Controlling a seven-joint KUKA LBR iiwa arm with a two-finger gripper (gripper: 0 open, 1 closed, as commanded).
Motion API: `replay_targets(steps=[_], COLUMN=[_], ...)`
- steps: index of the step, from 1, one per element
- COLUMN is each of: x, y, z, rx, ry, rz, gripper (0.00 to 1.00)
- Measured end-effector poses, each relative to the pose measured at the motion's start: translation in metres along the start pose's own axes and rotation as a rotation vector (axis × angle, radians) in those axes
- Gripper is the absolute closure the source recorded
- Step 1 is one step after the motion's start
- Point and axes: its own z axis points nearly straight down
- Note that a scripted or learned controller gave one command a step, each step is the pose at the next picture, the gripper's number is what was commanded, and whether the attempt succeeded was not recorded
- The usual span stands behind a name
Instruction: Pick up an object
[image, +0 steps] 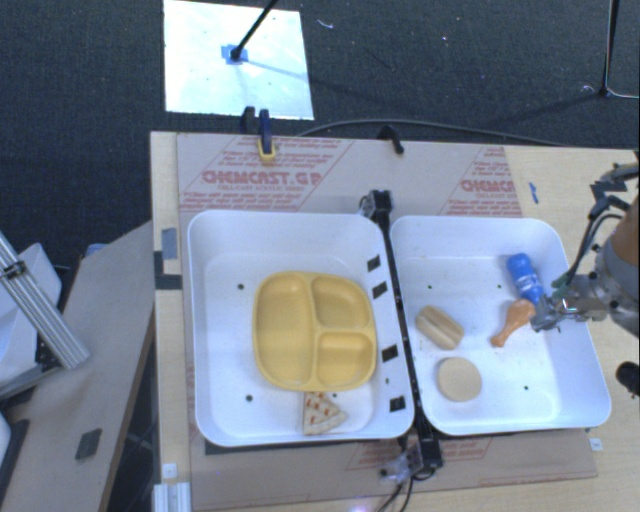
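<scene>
Pizza slice (321, 412) sits nearest, left bin. Gripper (553, 312) hovers beside orange drumstick (512, 322); opening can't be told. Centre over its shaft before closing.

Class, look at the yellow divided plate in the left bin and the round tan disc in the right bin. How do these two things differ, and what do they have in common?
The yellow divided plate is far larger than the round tan disc. The plate is bright yellow; the disc is pale tan. The plate is a rounded square split into compartments; the disc is a plain circle. Both lie flat, each on the floor of a white bin.
</scene>
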Motion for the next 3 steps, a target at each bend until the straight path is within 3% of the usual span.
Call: replay_targets(steps=[1, 3], x=[-0.001, 0.09], y=[0.002, 0.018], z=[-0.052, -0.042], rx=[-0.001, 0.005], ry=[-0.001, 0.004], rz=[-0.001, -0.005], gripper=[1.0, 1.0])
